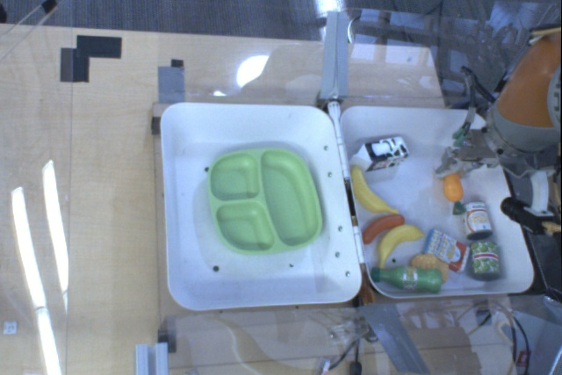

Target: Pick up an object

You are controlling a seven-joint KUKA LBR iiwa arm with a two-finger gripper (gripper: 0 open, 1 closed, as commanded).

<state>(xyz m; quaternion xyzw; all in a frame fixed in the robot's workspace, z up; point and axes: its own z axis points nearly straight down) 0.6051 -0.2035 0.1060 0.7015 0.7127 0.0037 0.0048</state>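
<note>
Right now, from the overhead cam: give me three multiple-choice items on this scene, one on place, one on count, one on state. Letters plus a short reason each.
1. Where does the light green three-compartment plastic plate lie?
A. left white bin
B. right white bin
C. on the bench outside the bins

2. How many yellow toy bananas lie in the right white bin?
A. one
B. two
C. four

3. How does the green plastic bottle rest?
A. upright
B. on its side
C. on the plate

Answers:
1 A, the plate sits in the middle of the left white bin.
2 B, one banana by the divider, another below it.
3 B, it lies lengthwise along the right bin's near edge.
</note>
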